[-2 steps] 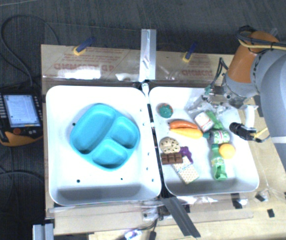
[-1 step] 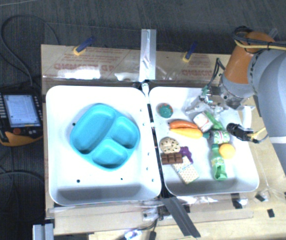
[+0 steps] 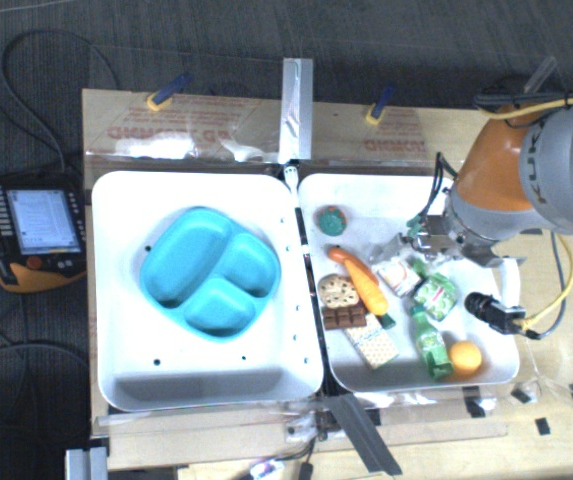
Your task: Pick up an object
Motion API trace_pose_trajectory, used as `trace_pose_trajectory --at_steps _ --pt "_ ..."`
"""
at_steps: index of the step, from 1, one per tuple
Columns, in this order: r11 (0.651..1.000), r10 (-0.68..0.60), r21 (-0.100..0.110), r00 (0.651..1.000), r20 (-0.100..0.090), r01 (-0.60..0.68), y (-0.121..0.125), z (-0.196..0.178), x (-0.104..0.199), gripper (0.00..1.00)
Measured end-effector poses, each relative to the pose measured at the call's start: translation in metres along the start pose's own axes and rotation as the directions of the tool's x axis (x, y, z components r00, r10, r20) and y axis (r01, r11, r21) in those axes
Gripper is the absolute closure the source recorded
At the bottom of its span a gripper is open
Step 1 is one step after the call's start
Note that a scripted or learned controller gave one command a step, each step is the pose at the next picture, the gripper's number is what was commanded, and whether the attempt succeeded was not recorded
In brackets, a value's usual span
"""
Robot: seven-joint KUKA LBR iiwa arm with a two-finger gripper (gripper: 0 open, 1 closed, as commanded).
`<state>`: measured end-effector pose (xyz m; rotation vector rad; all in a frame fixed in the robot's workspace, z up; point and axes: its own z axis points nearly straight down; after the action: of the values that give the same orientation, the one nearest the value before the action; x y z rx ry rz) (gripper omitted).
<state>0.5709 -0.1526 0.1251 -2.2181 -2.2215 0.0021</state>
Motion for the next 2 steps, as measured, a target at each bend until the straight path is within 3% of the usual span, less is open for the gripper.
trace_pose_trajectory --at_steps 1,2 --pt "0.999 -0.03 -0.012 1.0 0.007 0.03 -0.008 0.035 0.039 0.0" --pt "0.999 -0.032 -0.022 0.999 0.004 0.032 -0.004 0.022 0.041 1.0"
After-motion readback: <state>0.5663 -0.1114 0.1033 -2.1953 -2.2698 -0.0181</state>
